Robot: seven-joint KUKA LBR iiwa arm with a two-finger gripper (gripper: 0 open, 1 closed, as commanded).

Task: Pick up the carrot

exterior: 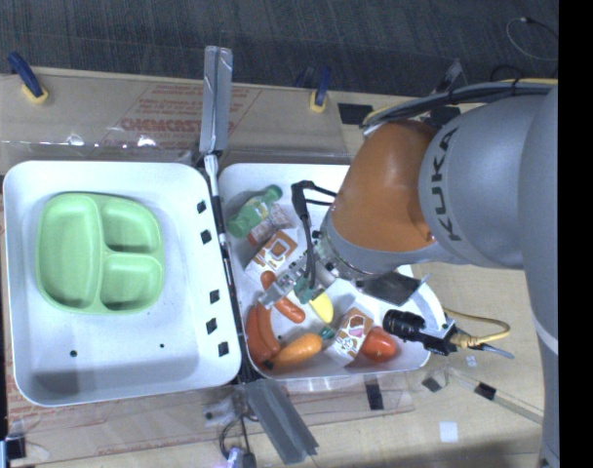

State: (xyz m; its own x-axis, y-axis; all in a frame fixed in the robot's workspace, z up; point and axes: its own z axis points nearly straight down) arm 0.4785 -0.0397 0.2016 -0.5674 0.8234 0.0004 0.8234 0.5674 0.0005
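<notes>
The carrot (296,351) is orange and lies on its side near the front edge of the right bin (414,364). It sits between a reddish sausage (259,331) and a small printed box (351,334). My gripper (300,283) hangs over the middle of this bin, a little behind and above the carrot, not touching it. The grey arm with its orange band (389,198) covers the right half of the bin.
Around the gripper lie a small red-orange piece (289,309), a yellow item (321,307), a brown packet (274,249) and a green bottle (252,213). A red vegetable (380,345) lies at the front right. The left bin (23,261) holds a green divided plate (99,252).
</notes>
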